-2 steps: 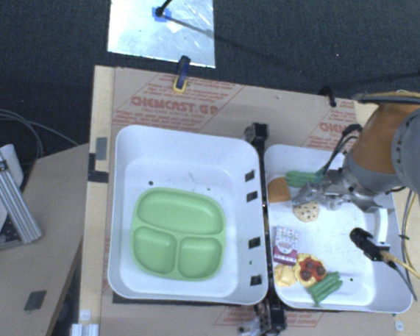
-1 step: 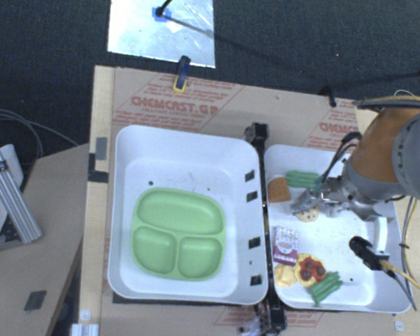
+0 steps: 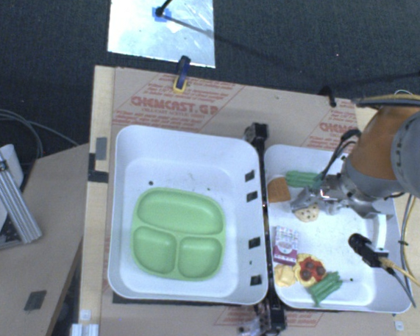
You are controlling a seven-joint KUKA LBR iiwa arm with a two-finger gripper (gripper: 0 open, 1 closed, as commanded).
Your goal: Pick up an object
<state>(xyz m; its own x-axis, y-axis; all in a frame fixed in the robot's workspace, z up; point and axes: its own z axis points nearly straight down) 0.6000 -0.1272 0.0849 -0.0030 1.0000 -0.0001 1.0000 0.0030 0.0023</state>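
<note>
The right bin (image 3: 386, 291) holds several toy foods. A brown bun (image 3: 278, 189) lies at its upper left, and a green leafy piece (image 3: 302, 178) sits just above it. A chocolate-chip cookie (image 3: 307, 213) rests near the middle. A small pink-and-white box (image 3: 285, 245), a yellow piece (image 3: 284, 276), a red pizza slice (image 3: 311, 268) and green beans (image 3: 325, 287) lie along the front. My gripper (image 3: 322, 199) hangs low over the bin, right above the cookie and beside the green piece. The arm's grey body and orange band rise to its right.
The left bin (image 3: 119, 266) holds a green divided plate (image 3: 178, 233). A black clamp (image 3: 257, 133) sits at the bins' shared back edge. Cardboard (image 3: 224, 102) lies under both bins. A black fitting (image 3: 365, 250) of the arm overhangs the right bin's right side.
</note>
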